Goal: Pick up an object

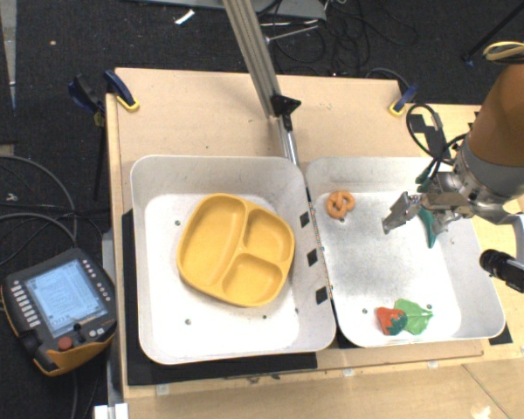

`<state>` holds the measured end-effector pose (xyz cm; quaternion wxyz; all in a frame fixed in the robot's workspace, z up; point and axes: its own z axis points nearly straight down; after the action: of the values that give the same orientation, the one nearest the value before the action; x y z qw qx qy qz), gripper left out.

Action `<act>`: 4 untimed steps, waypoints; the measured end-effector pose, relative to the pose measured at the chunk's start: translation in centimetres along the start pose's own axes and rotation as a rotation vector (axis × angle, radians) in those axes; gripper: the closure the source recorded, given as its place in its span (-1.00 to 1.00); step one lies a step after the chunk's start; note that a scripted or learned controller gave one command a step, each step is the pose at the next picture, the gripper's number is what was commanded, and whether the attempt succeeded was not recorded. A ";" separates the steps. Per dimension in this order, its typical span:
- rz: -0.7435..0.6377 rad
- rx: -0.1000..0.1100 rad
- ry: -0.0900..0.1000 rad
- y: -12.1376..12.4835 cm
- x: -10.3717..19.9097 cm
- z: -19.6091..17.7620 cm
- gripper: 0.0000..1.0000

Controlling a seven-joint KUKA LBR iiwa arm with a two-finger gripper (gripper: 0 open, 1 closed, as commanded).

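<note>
The gripper (pixel 415 219) hangs over the upper right part of the right bin (pixel 367 273), its two fingers spread apart with nothing between them: one grey finger (pixel 400 214) angles out toward the left and one teal finger (pixel 430 228) points down toward the bin floor. Behind it the grey wrist and the orange band of the arm (pixel 506 129) lead off to the right, with black cables looping above the wrist. To the left of the gripper, near the bin's upper left corner, lies a small orange pretzel (pixel 340 203), apart from the fingers. Well below the gripper, near the bin's front edge, a red and green toy (pixel 403 318) rests on the white floor. The left bin (pixel 157 234) sits just beside the right one and holds a yellow divided plate (pixel 237 250) with three compartments, lying flat near its middle. On the floor left of the bench stands a control pendant (pixel 59 308) with a lit screen.
</note>
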<state>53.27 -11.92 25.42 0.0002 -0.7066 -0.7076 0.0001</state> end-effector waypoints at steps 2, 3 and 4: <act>0.001 0.006 0.001 -0.8 0.7 5.3 -1.00; 0.002 0.005 0.001 -1.1 0.7 9.6 -1.00; 0.002 0.005 0.001 -1.5 0.5 14.0 -1.00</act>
<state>51.75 -11.41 11.43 0.0022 -0.7074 -0.7068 0.0016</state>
